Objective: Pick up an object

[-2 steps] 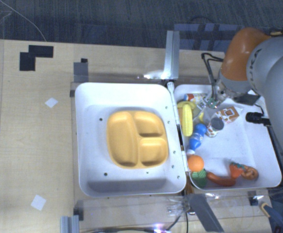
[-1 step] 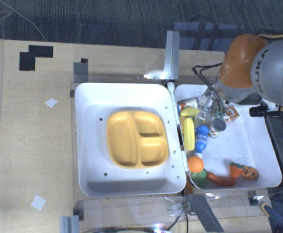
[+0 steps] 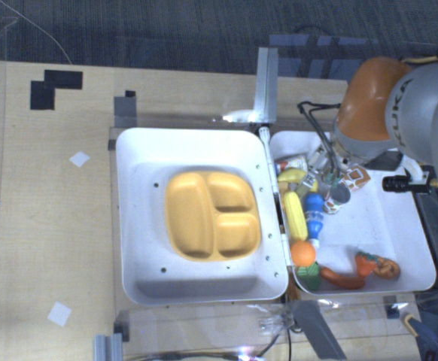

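The grey robot arm with an orange band [image 3: 399, 111] reaches in from the right, high above the pale wooden surface [image 3: 46, 224]. The left white bin [image 3: 140, 277] holds a yellow three-compartment plastic tray [image 3: 210, 215]. The right white bin [image 3: 407, 239] holds toys along its left wall: a yellow corn cob [image 3: 295, 215], a blue-and-white bottle [image 3: 314, 213], an orange ball [image 3: 303, 253]. The end effector [image 3: 330, 173] hangs over the cluster; whether it grips anything cannot be told.
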Controlling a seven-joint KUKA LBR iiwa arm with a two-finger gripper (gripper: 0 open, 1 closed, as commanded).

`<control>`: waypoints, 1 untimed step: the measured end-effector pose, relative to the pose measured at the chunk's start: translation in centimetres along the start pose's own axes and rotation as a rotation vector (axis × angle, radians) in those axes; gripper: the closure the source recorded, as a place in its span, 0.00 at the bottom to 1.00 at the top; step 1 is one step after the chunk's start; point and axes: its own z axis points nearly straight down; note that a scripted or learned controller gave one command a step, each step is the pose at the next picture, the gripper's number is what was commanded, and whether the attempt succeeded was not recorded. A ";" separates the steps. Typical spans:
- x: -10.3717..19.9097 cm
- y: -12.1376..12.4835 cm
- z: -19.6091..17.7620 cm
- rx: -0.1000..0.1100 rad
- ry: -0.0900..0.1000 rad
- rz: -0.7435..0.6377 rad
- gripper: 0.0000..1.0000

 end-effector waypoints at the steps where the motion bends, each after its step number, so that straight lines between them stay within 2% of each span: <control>1: -0.5 -0.1 -1.5 -0.001 -0.014 -0.002 1.00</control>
